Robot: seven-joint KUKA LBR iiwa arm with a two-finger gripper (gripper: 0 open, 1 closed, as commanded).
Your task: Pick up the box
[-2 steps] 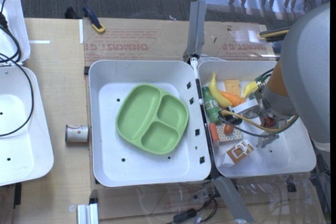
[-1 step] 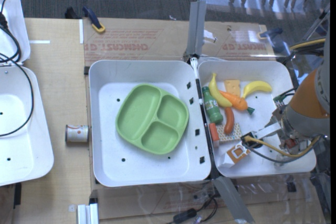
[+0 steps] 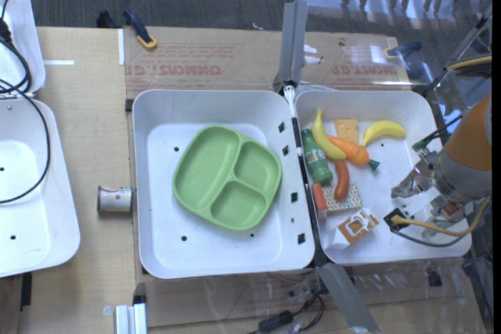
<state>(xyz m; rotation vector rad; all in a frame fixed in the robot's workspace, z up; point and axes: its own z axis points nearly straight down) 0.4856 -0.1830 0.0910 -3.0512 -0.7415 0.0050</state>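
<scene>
Orange-white box (image 3: 358,227) near bin's front | sausage (image 3: 341,178), waffle (image 3: 343,199) beside | claw (image 3: 413,185) state unclear

Wooden bench (image 3: 86,160) — two white bins (image 3: 149,168), small can (image 3: 115,199) beside left bin, cardboard sheet (image 3: 203,59) behind
</scene>
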